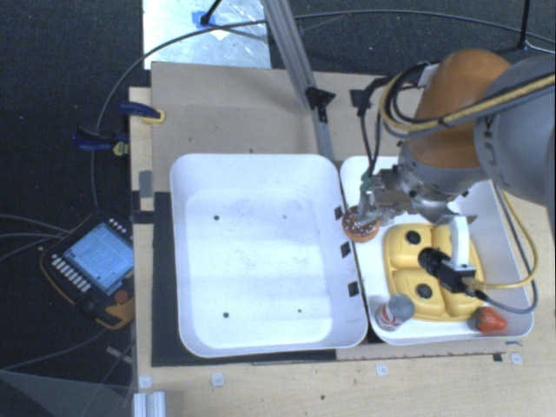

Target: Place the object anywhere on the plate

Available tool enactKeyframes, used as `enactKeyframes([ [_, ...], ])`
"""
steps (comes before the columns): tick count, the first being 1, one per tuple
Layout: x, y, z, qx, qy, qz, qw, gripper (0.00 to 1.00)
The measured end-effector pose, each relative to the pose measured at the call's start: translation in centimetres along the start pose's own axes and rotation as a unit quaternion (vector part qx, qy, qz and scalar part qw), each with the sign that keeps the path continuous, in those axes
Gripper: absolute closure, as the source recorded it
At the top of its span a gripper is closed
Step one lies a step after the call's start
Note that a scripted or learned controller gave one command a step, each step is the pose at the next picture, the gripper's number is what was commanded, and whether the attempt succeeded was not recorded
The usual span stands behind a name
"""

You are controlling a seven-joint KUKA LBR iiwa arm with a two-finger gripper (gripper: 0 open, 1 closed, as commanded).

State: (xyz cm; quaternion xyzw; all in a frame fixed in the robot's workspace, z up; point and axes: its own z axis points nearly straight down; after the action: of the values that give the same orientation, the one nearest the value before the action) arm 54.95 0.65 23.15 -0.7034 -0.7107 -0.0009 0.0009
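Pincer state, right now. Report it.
Pincer: cannot be told; it sits low at the left edge of the right bin, right above a small brown ring-shaped object.

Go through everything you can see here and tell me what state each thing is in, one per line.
Gripper: low over the right bin's left edge, just above the donut.
Donut: flat in the right bin, by its left wall.
Yellow tray: flat in the right bin, partly under the arm.
Grey-capped piece: at the bin's front.
Red piece: in the front right corner.
Left bin: level on the bench.
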Motion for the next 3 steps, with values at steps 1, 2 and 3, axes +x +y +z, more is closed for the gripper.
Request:
enactKeyframes([
  [1, 6.2, -0.1, 0.0, -0.001, 0.0, -0.001, 1.0, 1.0],
  [2, 9.9, 0.9, 1.2, -0.001, -0.001, 0.001, 1.0, 1.0],
  [3, 10.4, 1.9, 1.3, -0.001, -0.001, 0.002, 1.0, 1.0],
])
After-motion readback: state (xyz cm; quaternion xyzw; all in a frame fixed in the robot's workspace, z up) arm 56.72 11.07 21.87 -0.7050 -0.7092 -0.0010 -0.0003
